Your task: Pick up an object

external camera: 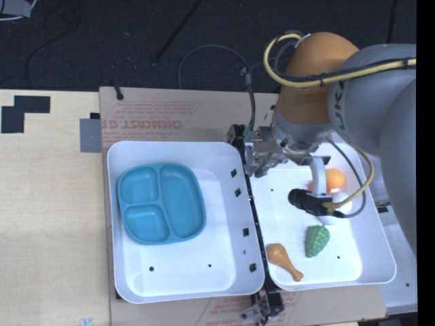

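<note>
**On a pale bench, an arm is hanging over the right-hand bin**

A pale wooden bench point(47, 202) is carrying a sheet of brown cardboard point(156, 117) and two shallow white bins side by side. In the left bin point(170, 277) a light-blue three-compartment plastic plate point(162, 202) is lying flat. My gripper point(261, 160) is hanging over the far left corner of the right bin point(353, 263), close to the wall between the bins. I cannot tell whether it is wide or narrow.

Well apart from it, a tan plastic toy drumstick point(284, 260) is lying near the bin's lower edge. A green knobbly toy point(316, 240) is sitting just beside it, and an orange ball point(335, 180) is sitting farther back. I am judging the drumstick light, stiff and smooth, so likely slippery. I am planning to take hold across its thick end, where the taper is less likely to squeeze it out.
</note>
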`<state>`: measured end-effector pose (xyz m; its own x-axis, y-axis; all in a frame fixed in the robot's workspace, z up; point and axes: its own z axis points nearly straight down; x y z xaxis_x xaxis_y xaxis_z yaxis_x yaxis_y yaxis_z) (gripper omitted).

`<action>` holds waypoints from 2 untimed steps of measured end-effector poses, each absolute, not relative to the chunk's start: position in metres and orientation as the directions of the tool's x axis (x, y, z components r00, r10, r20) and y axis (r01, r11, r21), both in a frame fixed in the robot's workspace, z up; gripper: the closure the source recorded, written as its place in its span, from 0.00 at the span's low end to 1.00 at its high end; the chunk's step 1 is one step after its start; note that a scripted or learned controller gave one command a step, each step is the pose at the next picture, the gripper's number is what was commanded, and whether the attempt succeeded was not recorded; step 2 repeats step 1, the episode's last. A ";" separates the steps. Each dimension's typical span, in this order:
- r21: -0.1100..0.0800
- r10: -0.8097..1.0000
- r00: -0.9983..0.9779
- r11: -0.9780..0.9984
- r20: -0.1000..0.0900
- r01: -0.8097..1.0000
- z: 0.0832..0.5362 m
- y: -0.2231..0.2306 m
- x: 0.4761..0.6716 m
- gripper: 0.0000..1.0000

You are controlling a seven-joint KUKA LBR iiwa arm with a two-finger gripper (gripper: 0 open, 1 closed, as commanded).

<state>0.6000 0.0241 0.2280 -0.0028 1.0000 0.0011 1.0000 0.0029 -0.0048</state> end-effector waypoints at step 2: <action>-0.002 1.000 -0.004 0.004 0.000 1.000 0.237 0.079 0.596 1.00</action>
